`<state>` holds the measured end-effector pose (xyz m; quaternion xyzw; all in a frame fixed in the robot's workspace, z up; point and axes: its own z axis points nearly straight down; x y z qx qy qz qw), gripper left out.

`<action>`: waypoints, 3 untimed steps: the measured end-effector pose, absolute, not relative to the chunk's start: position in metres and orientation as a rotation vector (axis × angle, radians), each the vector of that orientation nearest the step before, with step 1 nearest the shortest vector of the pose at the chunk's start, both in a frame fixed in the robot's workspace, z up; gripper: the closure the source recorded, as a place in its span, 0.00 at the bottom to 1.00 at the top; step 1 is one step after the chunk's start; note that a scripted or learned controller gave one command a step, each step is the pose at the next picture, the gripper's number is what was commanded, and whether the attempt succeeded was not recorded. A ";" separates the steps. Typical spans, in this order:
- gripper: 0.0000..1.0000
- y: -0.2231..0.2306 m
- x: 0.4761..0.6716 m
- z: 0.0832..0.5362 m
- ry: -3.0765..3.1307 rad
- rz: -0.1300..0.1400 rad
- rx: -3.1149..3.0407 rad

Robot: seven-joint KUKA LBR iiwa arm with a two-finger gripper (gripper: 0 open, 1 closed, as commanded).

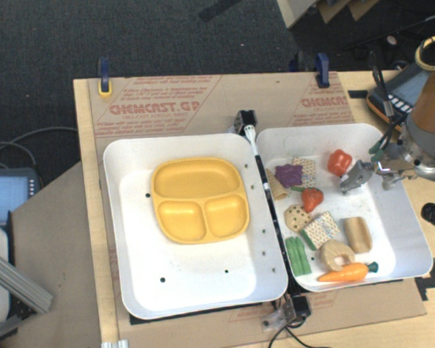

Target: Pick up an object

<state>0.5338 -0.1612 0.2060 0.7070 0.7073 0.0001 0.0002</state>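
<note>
Gripper low over the right bin, nothing lifted yet.

I see my grey two-finger gripper [356,177] just beside the round red plastic tomato [339,162]; whether it's open or closed I cannot tell. Every toy food lies in the right white bin [408,228], so the pick remains.

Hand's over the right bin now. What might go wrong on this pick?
1. The toys lie crowded in the right bin; closing near the red pepper may nudge neighbours such as the strawberry.
2. The hand sits over bare floor beside the pepper, so it may close on nothing.
</note>
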 end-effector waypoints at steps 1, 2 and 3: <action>0.00 -0.127 0.585 0.078 2.230 -0.001 2.218; 1.00 -0.130 0.585 0.095 2.219 0.002 2.219; 1.00 -0.063 0.601 0.191 2.225 0.012 2.208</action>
